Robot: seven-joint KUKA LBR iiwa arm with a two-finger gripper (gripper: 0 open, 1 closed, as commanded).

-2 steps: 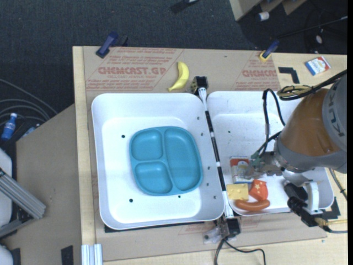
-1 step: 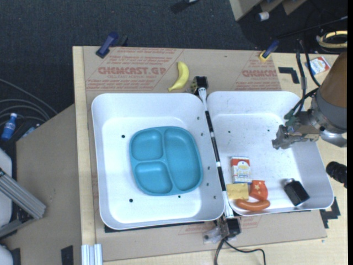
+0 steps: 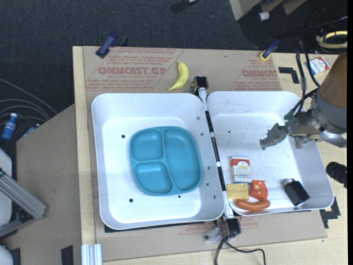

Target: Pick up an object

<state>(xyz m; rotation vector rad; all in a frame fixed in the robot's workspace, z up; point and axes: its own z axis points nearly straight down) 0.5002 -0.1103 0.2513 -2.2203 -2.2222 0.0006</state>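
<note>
Several small items cluster at the right bin's (image 3: 309, 164) near edge: carton (image 3: 240, 169), cheese wedge (image 3: 237, 191), sausage (image 3: 252, 205), black block (image 3: 296, 192). Gripper (image 3: 274, 137) hovers above the bin, fingers seemingly spread, holding nothing.

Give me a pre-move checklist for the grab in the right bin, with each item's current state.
1. Gripper above the right bin: ok.
2. Gripper free of any object: ok, nothing shows between its fingers.
3. Gripper over a target: not ok, bare floor lies under it.
4. Targets in sight: ok, small carton, cheese piece, sausage, black block.
5. Targets apart: not ok, cheese piece and sausage touch.
</note>
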